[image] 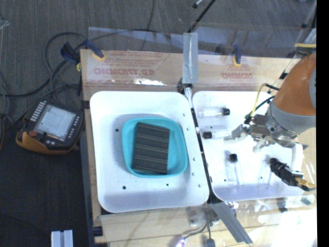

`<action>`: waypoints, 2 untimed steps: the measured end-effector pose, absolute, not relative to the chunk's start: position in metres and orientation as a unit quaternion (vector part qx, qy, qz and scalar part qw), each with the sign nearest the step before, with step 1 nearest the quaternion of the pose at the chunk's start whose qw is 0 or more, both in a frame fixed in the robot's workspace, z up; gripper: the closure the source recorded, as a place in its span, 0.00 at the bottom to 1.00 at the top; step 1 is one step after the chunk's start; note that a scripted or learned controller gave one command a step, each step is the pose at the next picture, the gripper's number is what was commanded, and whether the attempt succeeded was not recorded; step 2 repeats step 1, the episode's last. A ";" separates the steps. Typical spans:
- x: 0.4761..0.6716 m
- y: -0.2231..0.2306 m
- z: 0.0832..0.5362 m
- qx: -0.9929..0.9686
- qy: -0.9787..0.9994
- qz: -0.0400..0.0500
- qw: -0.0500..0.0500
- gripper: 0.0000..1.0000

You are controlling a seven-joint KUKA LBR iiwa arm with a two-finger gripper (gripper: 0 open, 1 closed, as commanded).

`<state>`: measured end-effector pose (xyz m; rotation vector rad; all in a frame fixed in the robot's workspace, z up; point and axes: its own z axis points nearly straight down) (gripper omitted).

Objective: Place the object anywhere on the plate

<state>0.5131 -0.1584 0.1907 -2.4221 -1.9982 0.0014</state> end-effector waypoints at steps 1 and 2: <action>0.485 -0.195 0.304 -0.781 -0.624 0.001 -0.002 0.00; 0.485 -0.195 0.304 -0.781 -0.624 0.001 -0.002 0.00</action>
